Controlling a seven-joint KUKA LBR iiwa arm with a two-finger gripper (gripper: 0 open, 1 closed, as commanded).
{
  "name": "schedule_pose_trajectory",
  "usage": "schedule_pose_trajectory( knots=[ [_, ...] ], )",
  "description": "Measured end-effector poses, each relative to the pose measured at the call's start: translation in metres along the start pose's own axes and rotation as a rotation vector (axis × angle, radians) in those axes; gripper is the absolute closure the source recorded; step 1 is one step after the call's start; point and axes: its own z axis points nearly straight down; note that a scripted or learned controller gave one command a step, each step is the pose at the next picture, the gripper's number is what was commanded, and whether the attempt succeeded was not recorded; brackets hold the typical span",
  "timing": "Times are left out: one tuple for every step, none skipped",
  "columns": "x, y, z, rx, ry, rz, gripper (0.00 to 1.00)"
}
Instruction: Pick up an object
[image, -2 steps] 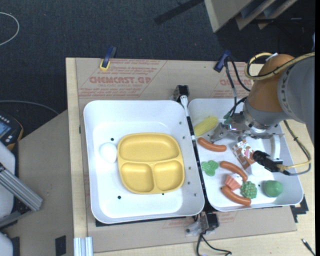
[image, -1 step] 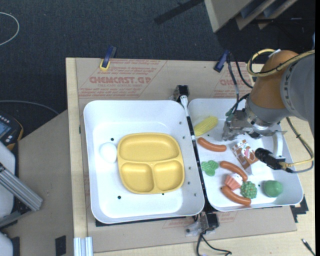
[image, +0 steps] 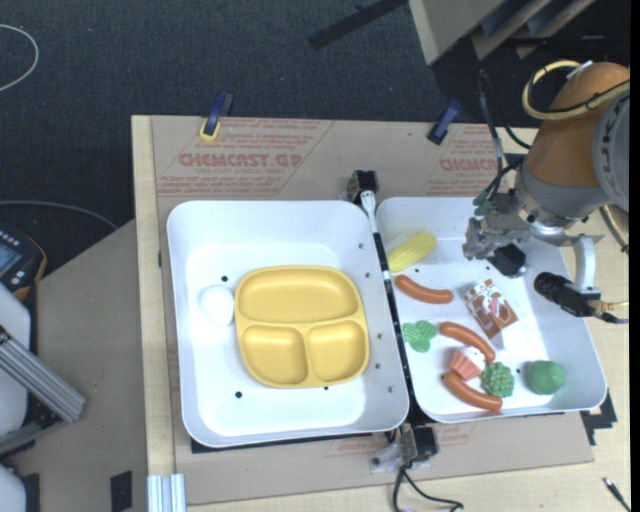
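Note:
My gripper (image: 487, 243) hangs over the far part of the right bin (image: 585, 345), right of a yellow corn cob (image: 411, 250). Nothing shows between its fingers. Below it lie a sausage (image: 424, 292), a red and white wrapped snack (image: 489, 307), a second sausage (image: 467, 338), a green broccoli piece (image: 419, 335), a red and white piece (image: 464, 362), another broccoli (image: 496, 379), a third sausage (image: 470, 391) and a green round fruit (image: 545, 376).
The left bin (image: 190, 300) holds a yellow three-compartment tray (image: 299, 325) and a white egg-shaped object (image: 216, 303). A black divider (image: 385, 290) runs between the bins. Clamps sit at the bench's far edge.

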Motion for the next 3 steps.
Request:
schedule_pose_trajectory(
  knots=[
    [0.01, 0.003, -0.056, -0.002, 0.0, -0.003, 1.0],
    [0.01, 0.004, -0.067, 0.002, 0.001, -0.002, 1.0],
    [0.037, -0.043, -0.058, 0.013, 0.005, -0.001, 1.0]
  ],
)
